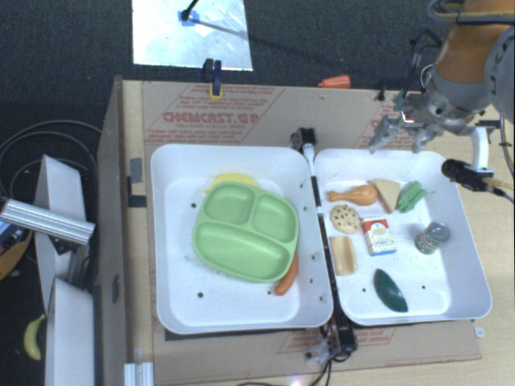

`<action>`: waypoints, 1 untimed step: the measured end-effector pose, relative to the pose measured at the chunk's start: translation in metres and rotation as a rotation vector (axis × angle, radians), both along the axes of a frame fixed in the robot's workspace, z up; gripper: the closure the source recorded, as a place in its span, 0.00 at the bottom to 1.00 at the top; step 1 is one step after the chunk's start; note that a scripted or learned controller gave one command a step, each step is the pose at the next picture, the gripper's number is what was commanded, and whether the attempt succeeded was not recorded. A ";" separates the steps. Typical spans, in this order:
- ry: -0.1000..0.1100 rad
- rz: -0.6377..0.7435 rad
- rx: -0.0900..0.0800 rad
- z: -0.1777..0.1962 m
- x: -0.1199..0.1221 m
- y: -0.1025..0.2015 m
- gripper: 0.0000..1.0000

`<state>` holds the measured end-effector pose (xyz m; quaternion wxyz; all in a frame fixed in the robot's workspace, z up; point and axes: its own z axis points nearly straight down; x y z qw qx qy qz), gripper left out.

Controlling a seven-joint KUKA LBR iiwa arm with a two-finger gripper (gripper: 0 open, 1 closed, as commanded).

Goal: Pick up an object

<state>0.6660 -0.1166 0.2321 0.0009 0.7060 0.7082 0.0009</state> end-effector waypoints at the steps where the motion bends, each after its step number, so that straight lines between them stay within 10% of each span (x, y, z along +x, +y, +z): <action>1: 0.002 -0.003 -0.002 -0.154 0.001 -0.028 0.00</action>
